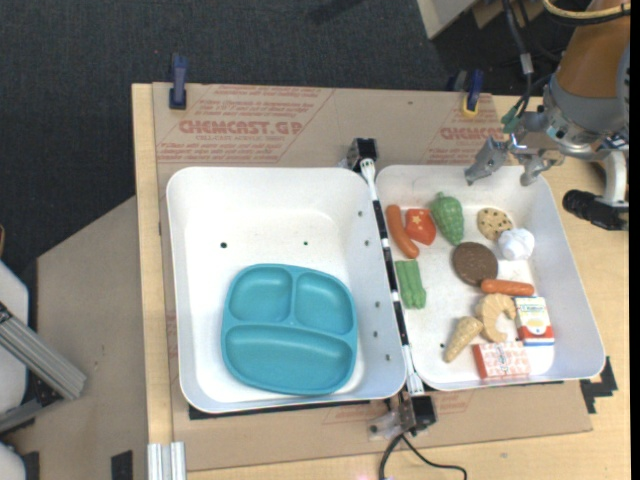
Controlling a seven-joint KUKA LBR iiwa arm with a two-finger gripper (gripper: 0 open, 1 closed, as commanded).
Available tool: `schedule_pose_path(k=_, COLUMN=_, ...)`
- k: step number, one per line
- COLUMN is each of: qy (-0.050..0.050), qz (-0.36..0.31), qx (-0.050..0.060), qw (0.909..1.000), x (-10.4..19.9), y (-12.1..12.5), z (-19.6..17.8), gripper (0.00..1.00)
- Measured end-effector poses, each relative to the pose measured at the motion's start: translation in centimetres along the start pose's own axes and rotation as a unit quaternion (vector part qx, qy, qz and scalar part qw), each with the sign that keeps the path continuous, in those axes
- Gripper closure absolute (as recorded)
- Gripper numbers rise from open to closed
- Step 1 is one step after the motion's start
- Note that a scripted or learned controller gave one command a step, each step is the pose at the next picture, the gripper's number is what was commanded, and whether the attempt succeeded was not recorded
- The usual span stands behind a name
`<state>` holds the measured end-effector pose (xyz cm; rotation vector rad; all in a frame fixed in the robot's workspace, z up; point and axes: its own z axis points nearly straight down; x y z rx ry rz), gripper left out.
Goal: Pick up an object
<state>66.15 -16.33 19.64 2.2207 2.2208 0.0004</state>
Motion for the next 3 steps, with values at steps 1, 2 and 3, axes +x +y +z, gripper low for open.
schedule_pose_path(k=1, qy=0.002, qz=-0.002, qx=0.005, qw=1.0000, x=4.7, y=0.2, z=8.9, gripper=0.00)
schedule_pose_path(k=2, qy=0.000, qz=-0.001, qx=0.000, qw=1.0000, x=4.4, y=0.5, z=7.2, gripper=1.00)
schedule_pose_path(k=3, qy=0.002, qz=-0.004, qx=0.001, qw=1.0000, x=11.7, y=-4.8, z=0.7, gripper=1.00)
